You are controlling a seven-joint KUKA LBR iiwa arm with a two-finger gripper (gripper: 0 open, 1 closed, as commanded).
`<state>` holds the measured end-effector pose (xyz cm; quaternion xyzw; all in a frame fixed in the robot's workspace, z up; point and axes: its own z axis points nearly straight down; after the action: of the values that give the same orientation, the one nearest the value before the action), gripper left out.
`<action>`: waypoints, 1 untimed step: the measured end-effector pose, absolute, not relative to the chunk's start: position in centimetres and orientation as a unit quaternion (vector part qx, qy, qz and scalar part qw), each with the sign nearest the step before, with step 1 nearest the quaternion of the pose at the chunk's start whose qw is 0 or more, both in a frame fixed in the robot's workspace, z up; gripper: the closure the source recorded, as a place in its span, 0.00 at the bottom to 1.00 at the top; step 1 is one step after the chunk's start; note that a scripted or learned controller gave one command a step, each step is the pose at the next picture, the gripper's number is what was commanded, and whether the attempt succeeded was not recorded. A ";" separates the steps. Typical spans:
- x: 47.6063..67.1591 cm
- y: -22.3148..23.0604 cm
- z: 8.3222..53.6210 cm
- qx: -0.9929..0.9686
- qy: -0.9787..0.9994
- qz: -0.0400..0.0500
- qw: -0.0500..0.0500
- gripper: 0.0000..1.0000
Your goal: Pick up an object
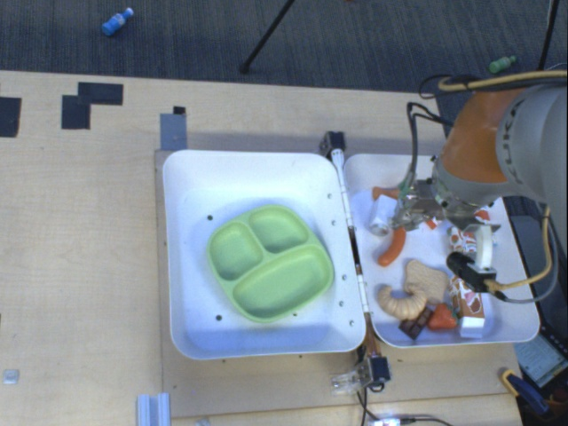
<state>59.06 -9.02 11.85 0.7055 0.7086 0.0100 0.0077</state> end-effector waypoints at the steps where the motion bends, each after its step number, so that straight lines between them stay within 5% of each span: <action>1: 61.8 -2.1 18.6 0.705 0.709 0.002 0.001 1.00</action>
<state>61.79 -2.13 18.55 0.7050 0.7092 0.0019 0.0009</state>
